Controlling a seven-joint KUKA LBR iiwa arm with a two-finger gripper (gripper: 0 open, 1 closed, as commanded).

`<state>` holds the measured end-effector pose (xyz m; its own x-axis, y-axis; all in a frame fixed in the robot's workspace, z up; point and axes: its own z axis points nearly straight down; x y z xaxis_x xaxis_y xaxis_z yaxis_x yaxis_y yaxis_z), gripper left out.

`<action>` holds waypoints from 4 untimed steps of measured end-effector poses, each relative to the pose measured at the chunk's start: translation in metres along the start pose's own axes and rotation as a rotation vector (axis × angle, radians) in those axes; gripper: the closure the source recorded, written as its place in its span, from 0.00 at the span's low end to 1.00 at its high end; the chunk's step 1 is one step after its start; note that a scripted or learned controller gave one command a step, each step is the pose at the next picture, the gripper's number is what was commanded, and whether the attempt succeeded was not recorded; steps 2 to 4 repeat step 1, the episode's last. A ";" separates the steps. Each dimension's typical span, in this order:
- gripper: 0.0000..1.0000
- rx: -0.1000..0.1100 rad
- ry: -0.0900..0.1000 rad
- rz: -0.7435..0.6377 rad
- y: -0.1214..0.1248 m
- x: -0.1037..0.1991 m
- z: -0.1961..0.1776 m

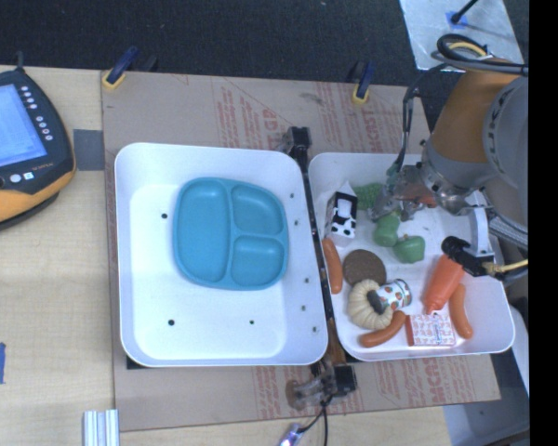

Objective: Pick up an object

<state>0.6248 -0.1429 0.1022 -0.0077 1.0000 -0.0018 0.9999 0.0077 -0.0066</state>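
From here I can't tell the state of my gripper (411, 196), low over the right bin's (502, 337) far side just above the green toy pieces (397, 240), with the cow figure (342, 216), brown disc (364, 268) and orange bottle (441, 284) nearby.

I see two smooth white plastic bins (130, 249), a matt turquoise plastic divided plate (230, 232), brown cardboard (251, 110) with printed lettering underneath, and a pale wood-grain bench (37, 305).
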 end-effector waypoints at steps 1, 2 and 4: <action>1.00 -0.006 0.002 0.004 -0.071 0.031 -0.129; 1.00 -0.006 0.002 0.004 -0.071 0.031 -0.129; 1.00 -0.006 0.002 0.004 -0.071 0.031 -0.129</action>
